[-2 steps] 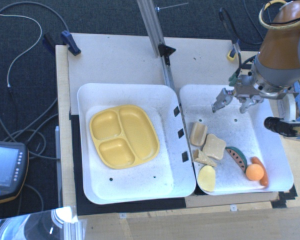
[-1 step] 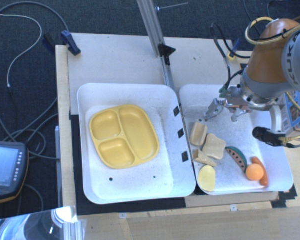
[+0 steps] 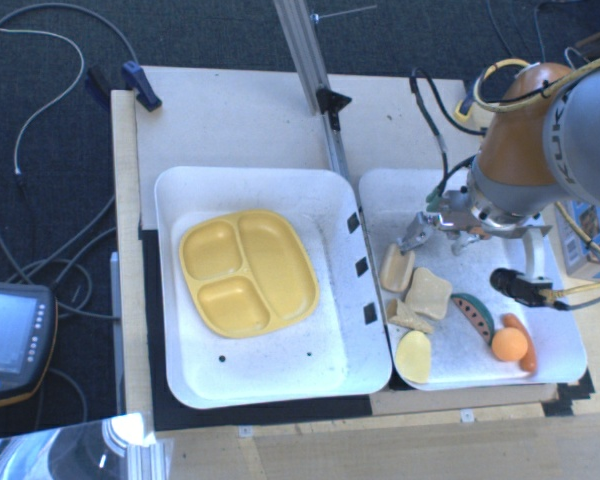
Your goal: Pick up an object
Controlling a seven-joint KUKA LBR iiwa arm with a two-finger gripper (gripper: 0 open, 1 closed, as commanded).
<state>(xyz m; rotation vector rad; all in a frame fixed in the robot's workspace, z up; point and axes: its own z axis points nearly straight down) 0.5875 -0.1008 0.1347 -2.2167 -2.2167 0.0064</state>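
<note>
Toast slices [image 3: 417, 295], a yellow disc [image 3: 413, 355], a melon wedge [image 3: 473, 313] and an orange [image 3: 509, 343] are lying in the right bin [image 3: 570, 353]. The gripper [image 3: 427, 230] is hovering above them, jaws spread, holding nothing. The arm [image 3: 525, 148] is hiding the bin's far corner. A yellow tray [image 3: 247, 271] is occupying the left bin [image 3: 180, 378].

1. Two bins stand side by side on the bench [image 3: 230, 108]: the left bin [image 3: 180, 368] and the right bin [image 3: 570, 353].
2. A divided plate [image 3: 246, 271] lies in the left bin, nearer its left wall.
3. In the right bin, bread pieces [image 3: 416, 293] lie close to the left wall, touching each other.
4. A round slice [image 3: 413, 356] lies just before the bread.
5. A melon slice [image 3: 473, 313] lies right of the bread, and a ball [image 3: 510, 344] lies just right of it.
6. The gripper [image 3: 435, 230] is over the right bin, behind the bread.
</note>
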